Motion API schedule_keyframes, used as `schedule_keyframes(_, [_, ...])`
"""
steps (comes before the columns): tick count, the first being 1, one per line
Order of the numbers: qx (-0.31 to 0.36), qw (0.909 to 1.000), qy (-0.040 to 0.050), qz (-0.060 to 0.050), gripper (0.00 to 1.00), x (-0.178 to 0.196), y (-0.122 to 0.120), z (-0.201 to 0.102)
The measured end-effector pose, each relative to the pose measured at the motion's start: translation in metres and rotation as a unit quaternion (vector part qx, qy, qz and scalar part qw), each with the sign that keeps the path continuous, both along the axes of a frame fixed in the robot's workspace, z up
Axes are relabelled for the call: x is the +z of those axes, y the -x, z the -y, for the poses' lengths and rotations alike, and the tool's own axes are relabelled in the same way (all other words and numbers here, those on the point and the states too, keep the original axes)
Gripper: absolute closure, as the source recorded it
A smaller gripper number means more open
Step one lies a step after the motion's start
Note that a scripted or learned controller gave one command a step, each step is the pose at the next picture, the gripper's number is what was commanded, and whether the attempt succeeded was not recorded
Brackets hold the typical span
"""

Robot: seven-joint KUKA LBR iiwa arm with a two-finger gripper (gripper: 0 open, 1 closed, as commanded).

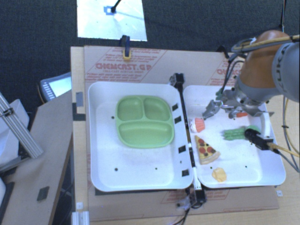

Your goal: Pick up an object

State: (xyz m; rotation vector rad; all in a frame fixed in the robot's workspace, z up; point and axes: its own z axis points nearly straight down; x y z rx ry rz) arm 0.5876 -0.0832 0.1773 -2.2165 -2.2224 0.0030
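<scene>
Starting at the left of the bench point(78, 139): left bin point(101, 172), shallow and white, with a green divided plate point(144, 122) lying flat near its middle, showing three compartments.

Next, along the black-clipped seam point(183, 125) between the bins, then into the right bin point(276, 172), home to all the loose pieces.

Just right of the seam, a pink-and-white piece point(199, 124). In front of it, close by, a pizza slice point(206, 150) with its tip toward the back-left. Nearer the front rim, a small yellow piece point(219, 174), just apart from the slice.

Behind the pink-and-white piece and slightly right: the tool point(219, 110), hanging low over the back half of the right bin, at the end of the arm point(262, 64) reaching in from the right. Cannot tell how far open; nothing seen in its grip.

Further right, a green bundle point(236, 133) lying across the bin floor, near the tool but apart from it. Behind that, an orange piece point(241, 115), partly hidden by the tool.
</scene>
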Motion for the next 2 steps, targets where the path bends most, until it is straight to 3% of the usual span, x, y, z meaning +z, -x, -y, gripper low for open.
schedule_keyframes(1, [-0.001,1.0,0.0,0.0,0.0,-0.043,0.005,0.0])
schedule_keyframes(2, [-0.001,1.0,0.0007,0.003,1.0,-0.029,0.003,0.001])
